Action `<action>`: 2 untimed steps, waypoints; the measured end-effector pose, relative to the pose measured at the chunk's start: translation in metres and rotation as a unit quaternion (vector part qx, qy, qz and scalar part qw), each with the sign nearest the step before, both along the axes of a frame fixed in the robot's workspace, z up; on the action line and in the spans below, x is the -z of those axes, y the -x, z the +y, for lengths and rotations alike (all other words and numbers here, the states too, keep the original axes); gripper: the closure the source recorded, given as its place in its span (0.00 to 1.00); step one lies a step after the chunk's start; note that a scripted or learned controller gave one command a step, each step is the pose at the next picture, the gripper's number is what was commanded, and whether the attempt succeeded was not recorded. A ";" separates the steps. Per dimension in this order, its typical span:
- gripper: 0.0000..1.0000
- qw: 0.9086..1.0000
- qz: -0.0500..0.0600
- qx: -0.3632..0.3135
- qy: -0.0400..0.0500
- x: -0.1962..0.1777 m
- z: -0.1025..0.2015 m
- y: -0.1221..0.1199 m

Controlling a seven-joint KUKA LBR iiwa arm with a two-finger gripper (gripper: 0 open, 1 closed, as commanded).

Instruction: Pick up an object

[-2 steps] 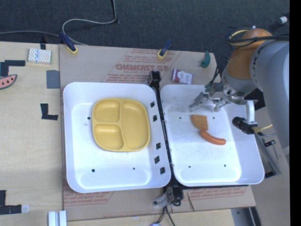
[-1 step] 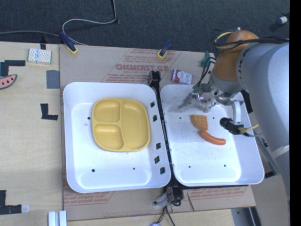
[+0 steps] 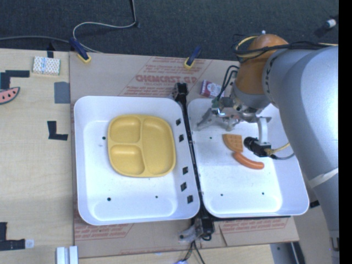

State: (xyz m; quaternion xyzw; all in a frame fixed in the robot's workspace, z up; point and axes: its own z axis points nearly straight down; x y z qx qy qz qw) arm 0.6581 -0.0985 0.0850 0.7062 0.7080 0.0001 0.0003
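One sausage (image 3: 248, 161), one waffle (image 3: 233, 142), one yellow plate (image 3: 141, 145), two bins (image 3: 132, 213).

My grey arm (image 3: 308, 92) reaches in from the right, its orange band (image 3: 254, 70) just above my wrist. My gripper (image 3: 223, 119) hangs low, pointing down.

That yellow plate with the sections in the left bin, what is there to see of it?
The yellow divided plate looks like smooth plastic, squarish with rounded corners. Raised ridges split it into three compartments: two smaller ones and one longer one. It lies flat, right side up, slightly turned, on the floor of the left white bin, in its upper middle, apart from the walls. Nothing lies in it.
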 end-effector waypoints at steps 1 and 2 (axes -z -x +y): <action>1.00 1.000 0.000 0.000 0.000 -0.010 0.000 0.000; 0.00 1.000 0.000 0.000 0.000 -0.009 0.000 0.000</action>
